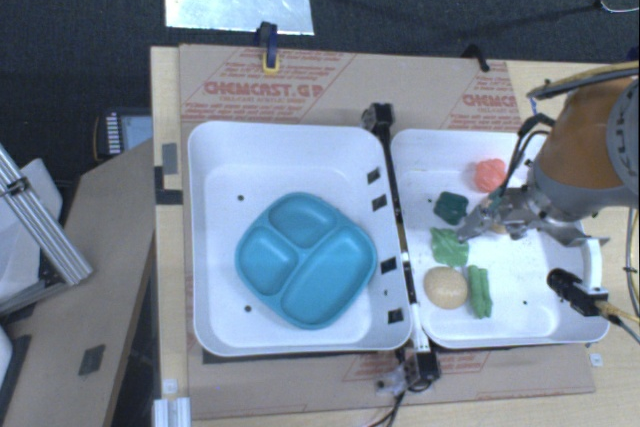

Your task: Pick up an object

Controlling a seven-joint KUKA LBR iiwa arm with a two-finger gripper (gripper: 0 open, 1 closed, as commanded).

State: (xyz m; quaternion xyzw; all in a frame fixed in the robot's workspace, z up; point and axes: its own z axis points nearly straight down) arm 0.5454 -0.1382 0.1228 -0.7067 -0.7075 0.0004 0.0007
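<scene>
Now grey arm with orange band reaching into right white bin from 3 o'clock. Gripper hovering low at bin centre, tip just beside light green leaf-shaped toy (finger spread — cannot tell). Dark green block sitting at 11 o'clock of tip, orange-pink lump at 1 o'clock, beige round potato-like toy and green pod at 6 o'clock. Blue three-compartment plastic plate lying in left white bin.

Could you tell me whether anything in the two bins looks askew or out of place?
Only mildly: the blue three-compartment plastic plate sits rotated, corners pointing diamond-wise against the left white bin's walls. In the right white bin, the small food-like pieces lie scattered but intact; nothing looks spilled or damaged.
</scene>
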